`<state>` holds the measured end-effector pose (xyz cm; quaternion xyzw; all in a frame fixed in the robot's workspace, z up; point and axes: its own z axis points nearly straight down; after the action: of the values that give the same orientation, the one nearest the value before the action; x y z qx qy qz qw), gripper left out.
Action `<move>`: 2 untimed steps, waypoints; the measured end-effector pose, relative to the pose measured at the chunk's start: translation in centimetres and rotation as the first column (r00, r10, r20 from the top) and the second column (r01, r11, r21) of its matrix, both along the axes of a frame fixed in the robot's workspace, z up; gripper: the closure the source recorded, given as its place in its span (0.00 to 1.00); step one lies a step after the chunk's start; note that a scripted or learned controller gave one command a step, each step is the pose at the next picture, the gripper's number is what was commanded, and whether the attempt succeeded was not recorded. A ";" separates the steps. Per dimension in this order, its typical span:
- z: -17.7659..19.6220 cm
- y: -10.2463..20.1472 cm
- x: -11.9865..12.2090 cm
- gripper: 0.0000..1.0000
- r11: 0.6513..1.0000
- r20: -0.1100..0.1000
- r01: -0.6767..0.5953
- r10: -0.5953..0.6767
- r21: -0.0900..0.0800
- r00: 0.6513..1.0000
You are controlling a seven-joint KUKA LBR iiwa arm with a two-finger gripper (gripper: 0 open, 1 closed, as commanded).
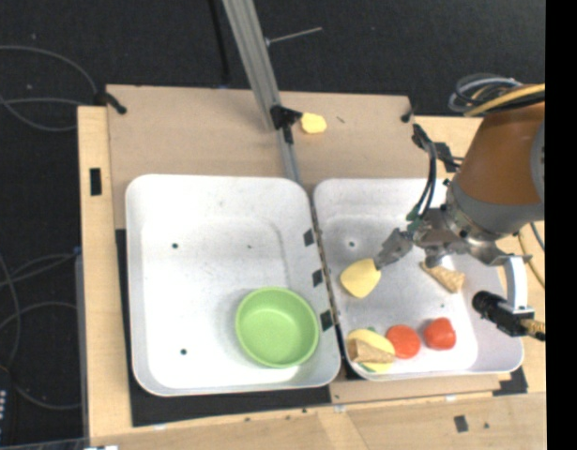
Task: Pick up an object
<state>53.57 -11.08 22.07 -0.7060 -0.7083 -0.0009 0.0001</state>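
The arm was in the reaching step, and nothing had been picked up yet. The gripper (407, 245) hung low over the right bin (363, 204), near the middle of it. One grey finger (393, 248) pointed down and to the left. I could not tell if the fingers were spread or pressed together, because the wrist hid most of them.

The closest thing to grab was a pale yellow lump (360, 277), maybe a toy piece of fruit. It lay on the floor of the right bin, close to that bin's left wall. It sat just below and to the left of the finger tip. The tip looked very near it, maybe touching its top edge, but the lump was not between the fingers.

My guess is that the next move would need the gripper to shift a little toward the bin's left wall, go down around the lump, and then squeeze.

Along the front edge of the right bin lay a tan and yellow toy (372, 349) and 2 red toys (421, 337). A tan piece (445, 277) lay under the wrist. A green bowl (277, 327) sat near the front right corner of the left bin (175, 214).
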 end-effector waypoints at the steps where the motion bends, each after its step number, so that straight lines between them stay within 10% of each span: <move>1: 0.0 0.0 0.0 0.00 1.000 0.001 0.001 -0.001 0.000 1.000; 2: -6.3 -0.1 0.2 0.00 1.000 -0.006 0.004 -0.004 -0.003 1.000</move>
<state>53.73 -11.20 15.77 -0.7075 -0.7067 0.0024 0.0014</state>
